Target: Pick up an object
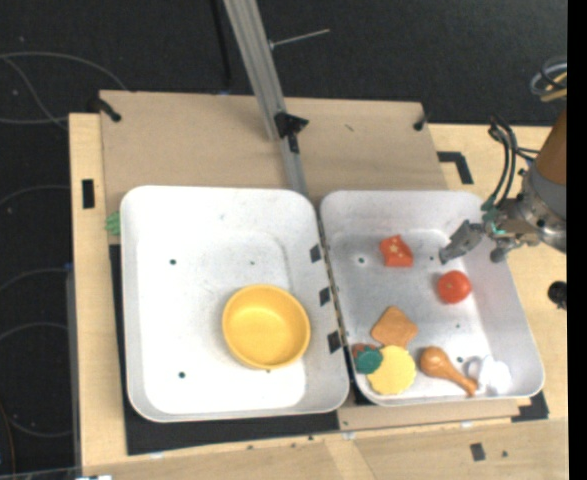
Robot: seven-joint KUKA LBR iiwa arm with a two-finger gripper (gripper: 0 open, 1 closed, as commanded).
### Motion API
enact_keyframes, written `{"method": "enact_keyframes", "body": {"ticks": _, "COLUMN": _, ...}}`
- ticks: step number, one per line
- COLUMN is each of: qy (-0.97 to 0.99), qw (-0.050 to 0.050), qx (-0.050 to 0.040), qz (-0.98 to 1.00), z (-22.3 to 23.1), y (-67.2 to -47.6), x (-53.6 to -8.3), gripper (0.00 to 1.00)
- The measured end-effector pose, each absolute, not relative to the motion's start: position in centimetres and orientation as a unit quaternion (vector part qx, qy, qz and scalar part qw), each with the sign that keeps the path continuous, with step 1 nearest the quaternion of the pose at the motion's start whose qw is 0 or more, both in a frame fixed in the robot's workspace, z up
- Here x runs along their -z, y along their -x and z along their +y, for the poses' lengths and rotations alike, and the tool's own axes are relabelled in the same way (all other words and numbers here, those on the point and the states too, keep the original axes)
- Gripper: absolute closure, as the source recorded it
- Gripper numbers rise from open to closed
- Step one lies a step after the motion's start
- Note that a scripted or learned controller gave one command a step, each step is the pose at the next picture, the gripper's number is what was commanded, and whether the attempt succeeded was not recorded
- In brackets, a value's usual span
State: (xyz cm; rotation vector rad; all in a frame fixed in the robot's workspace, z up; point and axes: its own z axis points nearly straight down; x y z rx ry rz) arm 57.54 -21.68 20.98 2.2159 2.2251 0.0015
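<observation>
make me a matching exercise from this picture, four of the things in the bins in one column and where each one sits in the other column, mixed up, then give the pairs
Things:
1. yellow bowl
2. red tomato
3. drumstick
4. red wedge

Places:
A. right bin, upper middle
B. left bin, near its front right
C. right bin, front edge
D. right bin, right side, below the gripper

Pairs: 1-B, 2-D, 3-C, 4-A
</observation>
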Motion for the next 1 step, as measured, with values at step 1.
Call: {"method": "enact_keyframes", "body": {"ticks": 1, "qy": -0.706, "qw": 0.001, "qx": -0.0003, "qz": 0.709, "z": -21.69, "y": -57.54, "x": -20.98, "gripper": 0.0}}
